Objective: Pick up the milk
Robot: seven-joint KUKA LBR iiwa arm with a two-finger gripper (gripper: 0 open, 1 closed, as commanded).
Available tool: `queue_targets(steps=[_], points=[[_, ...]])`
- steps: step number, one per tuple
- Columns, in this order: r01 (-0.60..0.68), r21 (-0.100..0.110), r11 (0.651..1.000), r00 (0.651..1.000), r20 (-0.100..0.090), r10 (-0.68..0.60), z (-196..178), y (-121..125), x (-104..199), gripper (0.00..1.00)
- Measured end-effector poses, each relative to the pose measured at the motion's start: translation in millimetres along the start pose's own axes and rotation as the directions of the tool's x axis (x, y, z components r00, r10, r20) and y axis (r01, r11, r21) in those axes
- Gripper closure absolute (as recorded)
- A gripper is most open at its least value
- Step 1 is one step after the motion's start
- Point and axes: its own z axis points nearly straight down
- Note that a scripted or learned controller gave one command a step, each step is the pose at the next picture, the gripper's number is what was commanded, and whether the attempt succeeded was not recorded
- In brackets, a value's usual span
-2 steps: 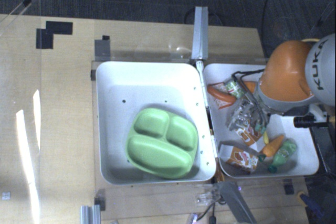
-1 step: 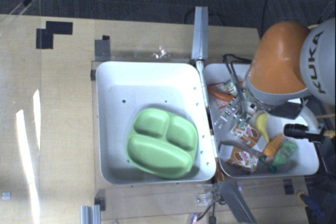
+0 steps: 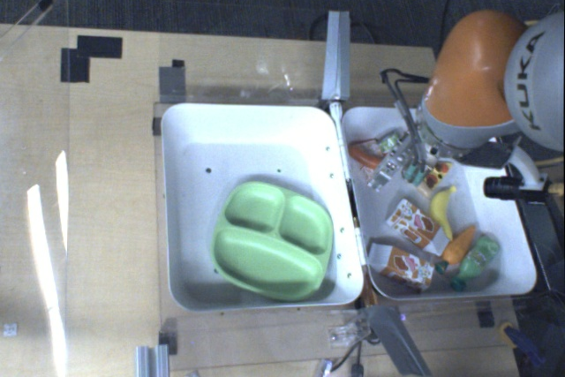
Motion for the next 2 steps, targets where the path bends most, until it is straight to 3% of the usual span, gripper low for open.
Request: queue_targets(steps=[1,2], points=[[0.001,0.000,1.000,1.000,0.000,-0.001,-0.1,0.1,0.0,0.00],[-0.004,0.001,1.000,1.000,-0.001,0.004,14.8,-67.3,39.4,0.00]])
